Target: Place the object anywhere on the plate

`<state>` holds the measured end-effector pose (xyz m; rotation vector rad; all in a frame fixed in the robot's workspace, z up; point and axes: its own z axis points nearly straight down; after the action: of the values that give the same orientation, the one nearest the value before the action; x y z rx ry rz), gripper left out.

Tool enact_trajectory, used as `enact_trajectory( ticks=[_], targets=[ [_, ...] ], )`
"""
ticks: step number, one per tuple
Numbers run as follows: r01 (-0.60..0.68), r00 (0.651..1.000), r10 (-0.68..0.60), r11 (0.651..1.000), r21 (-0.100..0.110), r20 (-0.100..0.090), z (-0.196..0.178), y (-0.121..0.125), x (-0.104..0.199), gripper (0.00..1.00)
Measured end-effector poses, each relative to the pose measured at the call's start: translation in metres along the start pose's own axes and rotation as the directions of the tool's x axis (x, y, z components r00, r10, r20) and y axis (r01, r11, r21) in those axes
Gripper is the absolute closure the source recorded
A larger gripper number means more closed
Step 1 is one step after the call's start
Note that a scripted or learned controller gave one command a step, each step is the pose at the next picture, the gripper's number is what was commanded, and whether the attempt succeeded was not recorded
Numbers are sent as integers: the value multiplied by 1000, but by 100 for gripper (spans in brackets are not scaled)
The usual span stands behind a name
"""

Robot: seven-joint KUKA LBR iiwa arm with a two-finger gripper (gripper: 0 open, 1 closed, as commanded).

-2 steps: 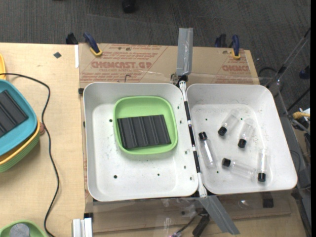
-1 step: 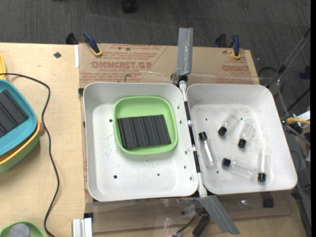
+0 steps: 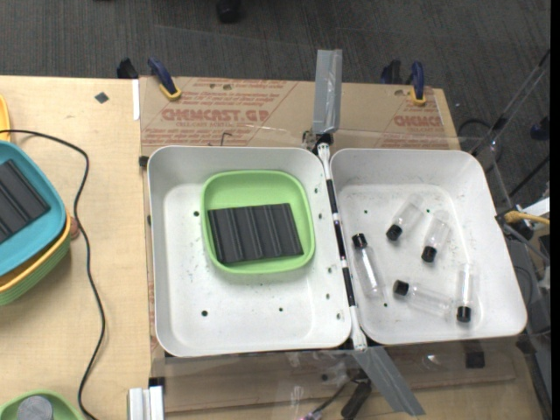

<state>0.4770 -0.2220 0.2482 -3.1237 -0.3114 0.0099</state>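
Left bin [image 3: 166, 261]: green plate [image 3: 215, 192] sits toward its 12 o'clock, square with rounded corners; a dark ribbed mat [image 3: 258, 233] lies flat in the plate's well, covering most of it.

Right bin [image 3: 490, 234]: five clear vials with black caps, all lying on their sides, none on the plate; first vial [image 3: 365, 268] at the bin's 9 o'clock, just beside the dividing wall, cap toward 12; second vial [image 3: 404, 217] near centre, cap toward 7; third vial [image 3: 434, 236] just at its 4 o'clock, cap toward 6; fourth vial [image 3: 423, 298] at the bin's 6 o'clock, cap toward 9; fifth vial [image 3: 464, 294] at 5 o'clock, cap toward 6, close to the fourth.

Gripper state: cannot tell.

Surroundings: cardboard sheet [image 3: 227, 112] under the bins; blue clamps [image 3: 163, 77] at its 12 o'clock edge; teal container [image 3: 26, 208] at the bench's 9 o'clock; black cable [image 3: 87, 234] running past it.
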Motion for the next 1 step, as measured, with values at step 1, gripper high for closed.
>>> enact_trajectory(
  ticks=[1],
  targets=[
    [0,1000,0,1000,-1,-1,-3,0,0,0]
  ],
)
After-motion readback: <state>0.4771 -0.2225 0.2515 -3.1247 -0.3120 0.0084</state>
